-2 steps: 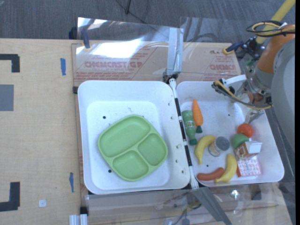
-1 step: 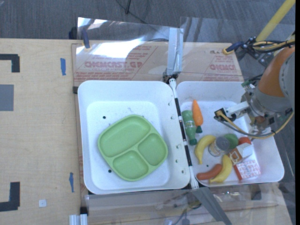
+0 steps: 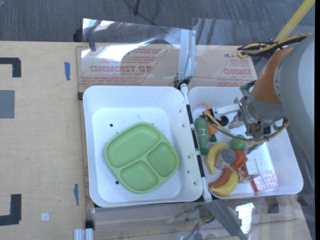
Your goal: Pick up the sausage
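Right white bin (image 3: 292,176), shallow smooth plastic, holds a pile of toy food. Grey arm with orange band comes in from the right of the frame; gripper (image 3: 248,130) sits over the bin's upper middle, wrapped in looping yellow-black cables. Jaws: cannot tell whether open or closed, as the wrist body and cables cover them.

Sausage (image 3: 240,158): best match is the glossy reddish-orange rounded piece in the middle of the right bin, just below the gripper, touching a grey round cap (image 3: 228,156). Nothing visibly between the jaws.

Crowding it:
- curved yellow banana (image 3: 215,154) to the left
- second banana (image 3: 228,181) with an orange edge below
- dark green bottle-shaped piece (image 3: 202,133) along the left wall
- small green lump (image 3: 237,144)
- flat red-and-white packet (image 3: 263,181) at lower right

Left white bin (image 3: 95,134) carries a light green three-section plate (image 3: 141,157), matte, with rounded corners. Wooden bench (image 3: 40,134) has blue tape marks.
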`<state>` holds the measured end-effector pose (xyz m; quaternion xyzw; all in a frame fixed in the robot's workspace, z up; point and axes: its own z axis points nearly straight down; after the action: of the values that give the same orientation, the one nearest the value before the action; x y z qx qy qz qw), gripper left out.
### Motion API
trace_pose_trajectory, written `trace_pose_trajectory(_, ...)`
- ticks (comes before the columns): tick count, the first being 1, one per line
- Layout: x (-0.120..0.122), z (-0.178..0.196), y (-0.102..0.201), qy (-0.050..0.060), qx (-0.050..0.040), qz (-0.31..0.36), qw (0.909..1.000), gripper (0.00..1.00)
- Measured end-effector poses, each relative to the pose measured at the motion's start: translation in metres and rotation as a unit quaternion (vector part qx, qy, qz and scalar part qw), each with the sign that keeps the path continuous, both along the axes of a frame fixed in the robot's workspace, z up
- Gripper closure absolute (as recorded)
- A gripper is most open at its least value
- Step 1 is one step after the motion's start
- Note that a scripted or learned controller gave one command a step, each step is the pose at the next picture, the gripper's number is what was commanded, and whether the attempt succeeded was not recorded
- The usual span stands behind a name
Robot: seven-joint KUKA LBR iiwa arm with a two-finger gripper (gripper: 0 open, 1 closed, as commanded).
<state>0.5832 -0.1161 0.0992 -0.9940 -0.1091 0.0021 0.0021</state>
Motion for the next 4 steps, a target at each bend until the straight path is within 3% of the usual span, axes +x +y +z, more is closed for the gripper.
trace_pose_trajectory(1, -0.02, 0.117, -0.023, -0.003, -0.0014, 0.132, 0.9912, 0.0)
trace_pose_trajectory(2, -0.049, -0.008, 0.009, -0.002, -0.0005, 0.153, 0.9882, 0.0)
trace_pose_trajectory(3, -0.05, 0.001, 0.007, -0.001, -0.0006, 0.15, 0.9886, 1.0)
trace_pose_trajectory(4, -0.012, 0.085, 0.107, -0.002, -0.0006, 0.238, 0.9713, 1.0)
